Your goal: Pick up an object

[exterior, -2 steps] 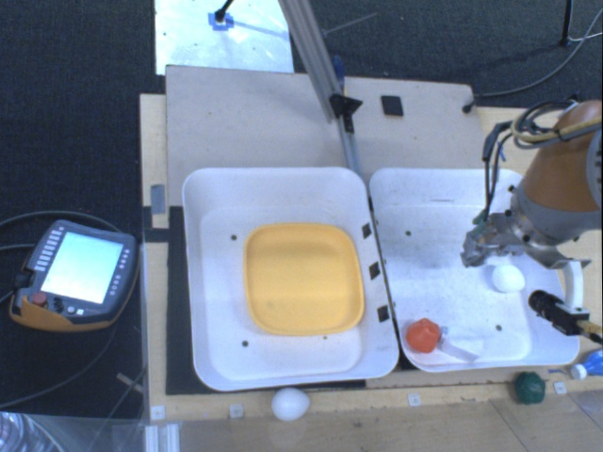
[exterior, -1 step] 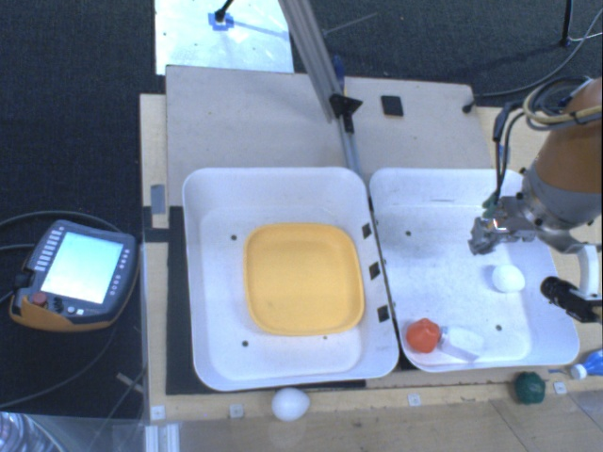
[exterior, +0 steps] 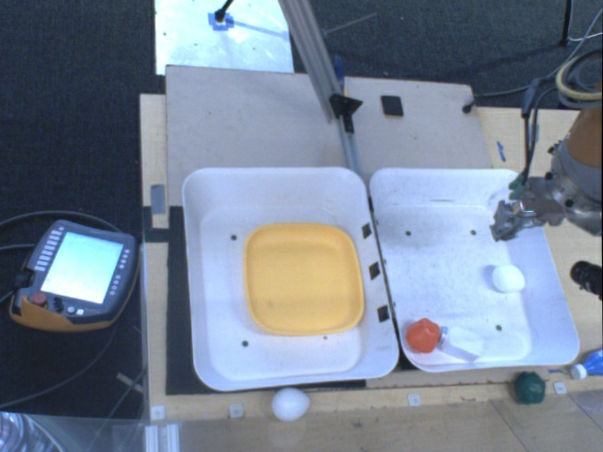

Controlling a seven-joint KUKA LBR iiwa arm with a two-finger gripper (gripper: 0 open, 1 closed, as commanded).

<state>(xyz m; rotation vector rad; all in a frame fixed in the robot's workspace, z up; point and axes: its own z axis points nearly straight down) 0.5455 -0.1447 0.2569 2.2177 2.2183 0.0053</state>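
Use the divider (exterior: 373, 252) between the two bins as your reference. Far left of the divider, off the counter (exterior: 283, 111), locate the teach pendant (exterior: 71, 273) with its lit screen. The left bin (exterior: 212, 252), just left of the divider, holds one yellow plate (exterior: 304, 278) lying flat near its middle. Below the left bin, on the counter edge, note a white egg-shaped object (exterior: 290, 404) outside both bins.

Right of the divider, in the right bin (exterior: 433, 243), check the candidate objects. An orange-capped item (exterior: 424, 335) with a clear body lies near the bin's lower corner, close to the divider. A white ball (exterior: 507, 278) rests well right of the divider, toward the bin's far wall.

The gripper (exterior: 506, 221) hangs over the right bin's upper right area, near the white ball but apart from it. Nothing sits between its fingers. The picture does not resolve whether the gripper is spread or pressed together; treat that as unknown.

Judge the task as not yet achieved: no object is lifted. Descent, closure and lift remain.
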